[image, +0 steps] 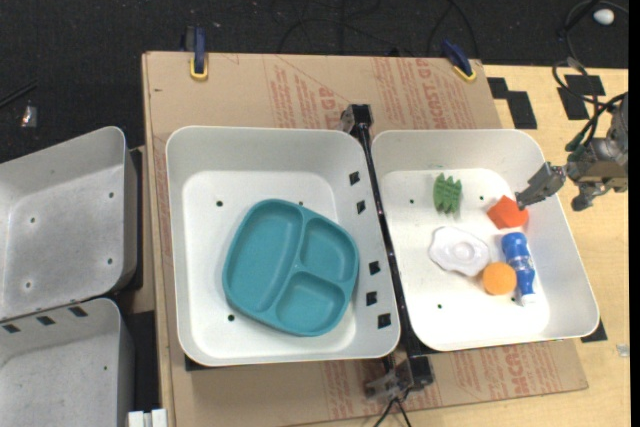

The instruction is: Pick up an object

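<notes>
Pincer (562,183) apart at right bin's (560,315) rim, gripping nothing, just beside orange-red block (507,212); risks nudging block into blue bottle (518,263) instead of grasping.

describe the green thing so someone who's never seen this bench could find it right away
Start from the right white bin of the two side by side. In its upper middle, above the white object and left of the orange-red block, lies the green toy. It is the only green item there, small and spiky-edged, lying apart from the others.
</notes>
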Motion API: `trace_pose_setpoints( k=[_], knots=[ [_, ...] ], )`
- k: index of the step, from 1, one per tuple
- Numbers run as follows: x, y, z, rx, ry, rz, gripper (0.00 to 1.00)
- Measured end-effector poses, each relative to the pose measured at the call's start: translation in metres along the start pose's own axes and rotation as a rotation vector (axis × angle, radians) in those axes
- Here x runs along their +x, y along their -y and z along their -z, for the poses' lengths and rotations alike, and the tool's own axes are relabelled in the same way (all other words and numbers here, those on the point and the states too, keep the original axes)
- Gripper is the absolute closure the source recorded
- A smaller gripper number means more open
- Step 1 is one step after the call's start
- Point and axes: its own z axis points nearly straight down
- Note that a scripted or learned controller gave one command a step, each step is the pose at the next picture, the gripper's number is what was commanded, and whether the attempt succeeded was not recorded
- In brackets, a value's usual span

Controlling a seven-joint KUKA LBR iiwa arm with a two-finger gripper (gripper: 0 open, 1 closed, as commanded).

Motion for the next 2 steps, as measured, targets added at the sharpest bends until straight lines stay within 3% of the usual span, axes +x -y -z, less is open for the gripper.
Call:
trace_pose_setpoints(
  k=[1,2],
  knots=[
    [0.001,-0.002,0.006,-0.012,0.003,0.004,0.0],
    [0.01,-0.003,-0.053,-0.006,0.0,0.003,0.0]
  ],
)
